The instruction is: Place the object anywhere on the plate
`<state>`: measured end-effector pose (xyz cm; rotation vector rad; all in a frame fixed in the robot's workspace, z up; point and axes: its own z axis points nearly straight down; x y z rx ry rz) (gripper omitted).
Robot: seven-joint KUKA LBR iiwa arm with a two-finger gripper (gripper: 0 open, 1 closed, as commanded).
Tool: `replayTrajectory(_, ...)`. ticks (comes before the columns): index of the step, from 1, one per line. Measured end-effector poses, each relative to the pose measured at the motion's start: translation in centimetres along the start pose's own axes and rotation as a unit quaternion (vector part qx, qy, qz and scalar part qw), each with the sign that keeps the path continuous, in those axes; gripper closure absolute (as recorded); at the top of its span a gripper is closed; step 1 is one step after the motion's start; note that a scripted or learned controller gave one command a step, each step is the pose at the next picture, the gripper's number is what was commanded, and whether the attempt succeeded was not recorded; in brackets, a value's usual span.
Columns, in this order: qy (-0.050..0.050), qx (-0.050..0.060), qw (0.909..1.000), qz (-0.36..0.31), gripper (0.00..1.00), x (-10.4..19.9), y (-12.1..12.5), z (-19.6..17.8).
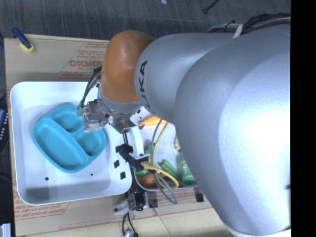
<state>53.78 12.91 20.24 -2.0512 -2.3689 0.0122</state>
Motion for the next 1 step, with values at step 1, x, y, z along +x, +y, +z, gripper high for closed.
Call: replayTrajectory(1, -0.001, 0.0, 1.0, 0.001, 0.0, -0.22, 0.02, -0.01)
